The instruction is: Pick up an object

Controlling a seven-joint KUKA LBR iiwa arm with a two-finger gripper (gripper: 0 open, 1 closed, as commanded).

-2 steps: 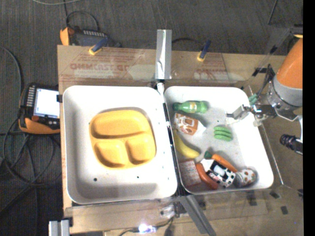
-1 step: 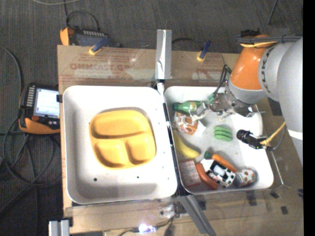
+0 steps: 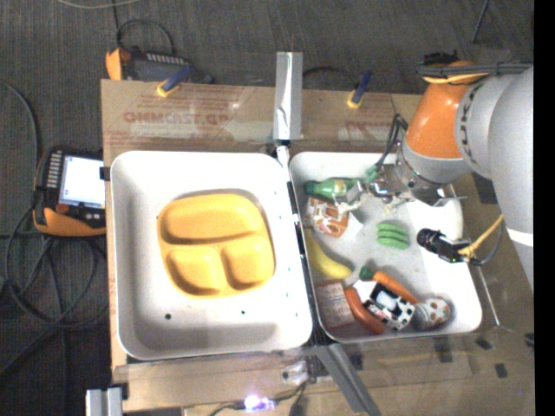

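Arm: grey w/ orange band [image 3: 438, 124], comes in from the right, over the upper part of the right bin [image 3: 473, 319].
Gripper [image 3: 381, 189]: low over the upper middle of the right bin, just right of the green bottle. If it is open or closed, I cannot tell; the tips are too small and mixed w/ clutter.
Holding: nothing seen between the tips, so I do not count anything as picked.
Nearest thing: green bottle [image 3: 334, 186], lying down, touching or almost touching the gripper on its left side.
Bottle long axis: approx. left-right across the bin, a bit tilted; neck end seems toward the gripper, not sure.
Next near: green ridged piece [image 3: 393, 235], below the gripper, apart from it, w/ bare bin floor around.
Other things in right bin: orange-white packet [image 3: 328, 219] under the bottle; banana [image 3: 328, 263] lower left; carrot [image 3: 395, 282] and a black-white toy [image 3: 386, 306] near the bottom wall.
Left bin [image 3: 130, 232]: has a yellow tray [image 3: 217, 241] w/ compartments, well apart from the gripper.
Key relation (my judgement): target prob. the bottle, lying to the left of the gripper; the closing direction should cross the long axis.
Risk: packet touches the bottle, may get pushed or caught too.
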